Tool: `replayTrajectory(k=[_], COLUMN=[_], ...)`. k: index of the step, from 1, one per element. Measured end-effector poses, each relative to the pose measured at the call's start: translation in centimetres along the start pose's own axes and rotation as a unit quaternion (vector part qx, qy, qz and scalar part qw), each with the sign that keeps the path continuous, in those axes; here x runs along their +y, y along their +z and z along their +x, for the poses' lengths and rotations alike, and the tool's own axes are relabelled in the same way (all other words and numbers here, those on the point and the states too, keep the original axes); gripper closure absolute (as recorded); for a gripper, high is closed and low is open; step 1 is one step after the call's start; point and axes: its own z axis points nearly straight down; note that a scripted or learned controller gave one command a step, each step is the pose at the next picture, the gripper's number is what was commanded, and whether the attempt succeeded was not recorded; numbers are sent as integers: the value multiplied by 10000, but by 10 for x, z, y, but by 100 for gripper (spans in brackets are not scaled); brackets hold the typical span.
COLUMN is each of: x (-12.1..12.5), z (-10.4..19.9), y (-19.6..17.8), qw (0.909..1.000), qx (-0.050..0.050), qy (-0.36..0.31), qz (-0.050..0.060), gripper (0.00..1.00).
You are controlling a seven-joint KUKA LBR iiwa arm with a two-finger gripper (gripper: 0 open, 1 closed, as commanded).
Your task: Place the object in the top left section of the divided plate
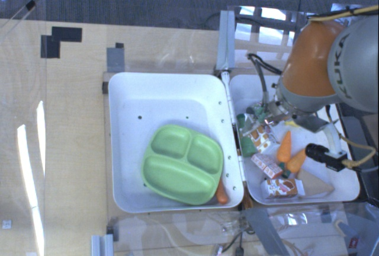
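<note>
You're looking down on a pale wooden counter (59,148) with dark carpet beyond it. Take the green plate (183,163) as your landmark: it lies in the near part of the left bin (160,95), all three sections bare. Touching its near right rim, against the bin wall, sits a small carrot (221,194). Right of the plate, across the divider, the right bin (349,189) holds small packets (273,176) nearest you, two more carrots (290,151) just behind them, and further packets (259,137) beyond. Farther right and back, the arm (331,59) hangs over that bin, its claw (266,114) low among the clutter; you cannot tell whether it is released or clenched.
</note>
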Motion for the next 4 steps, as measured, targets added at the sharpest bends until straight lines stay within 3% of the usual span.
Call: replayTrajectory(k=[1, 2, 3, 4], x=[-3, -102, -128, -34], z=[-18, -127, -145, -42], y=[-138, -176, -8, -40], qw=[10000, 9998, 9995, 9956], qx=[-25, -66, 9, 2], qy=[-82, 161, -315, -935], qz=[-33, -42, 24, 3], gripper=[100, 100, 100, 100])
